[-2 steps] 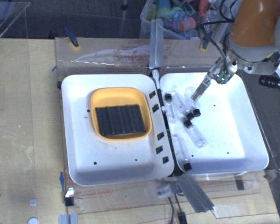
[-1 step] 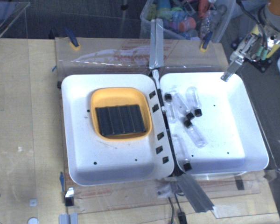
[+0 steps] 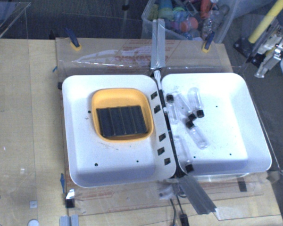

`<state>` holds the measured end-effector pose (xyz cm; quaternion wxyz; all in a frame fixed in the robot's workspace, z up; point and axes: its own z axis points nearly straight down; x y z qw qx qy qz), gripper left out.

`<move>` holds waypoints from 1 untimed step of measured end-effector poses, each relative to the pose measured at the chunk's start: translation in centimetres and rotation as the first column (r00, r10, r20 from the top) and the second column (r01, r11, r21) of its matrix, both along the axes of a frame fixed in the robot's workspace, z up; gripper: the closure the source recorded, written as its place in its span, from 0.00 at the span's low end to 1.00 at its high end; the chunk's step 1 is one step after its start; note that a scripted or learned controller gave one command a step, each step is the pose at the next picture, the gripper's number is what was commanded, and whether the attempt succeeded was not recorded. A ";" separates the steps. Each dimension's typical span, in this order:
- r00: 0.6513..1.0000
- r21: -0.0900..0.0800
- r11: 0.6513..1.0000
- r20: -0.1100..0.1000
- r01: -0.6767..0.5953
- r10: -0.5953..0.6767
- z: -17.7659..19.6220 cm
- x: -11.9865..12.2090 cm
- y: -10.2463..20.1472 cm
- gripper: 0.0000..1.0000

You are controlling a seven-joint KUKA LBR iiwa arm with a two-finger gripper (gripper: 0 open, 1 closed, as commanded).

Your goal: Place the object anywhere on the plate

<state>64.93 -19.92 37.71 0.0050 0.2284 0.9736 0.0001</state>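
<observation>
Within the left bin, the dark ribbed block lies flat on the yellow plate. The gripper sits far right, beyond both bins (how far it is open cannot be determined). Clear vials occupy the right bin.

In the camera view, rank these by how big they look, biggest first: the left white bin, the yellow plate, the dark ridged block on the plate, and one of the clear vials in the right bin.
1. Left white bin
2. Yellow plate
3. Dark ridged block
4. Clear vial

Each sits clearly inside or below the one before, so the order is firm.
</observation>
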 end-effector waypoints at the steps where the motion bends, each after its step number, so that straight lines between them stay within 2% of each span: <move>1: 0.974 0.001 0.974 -0.005 -0.226 0.226 -7.4 -0.2 -2.4 0.00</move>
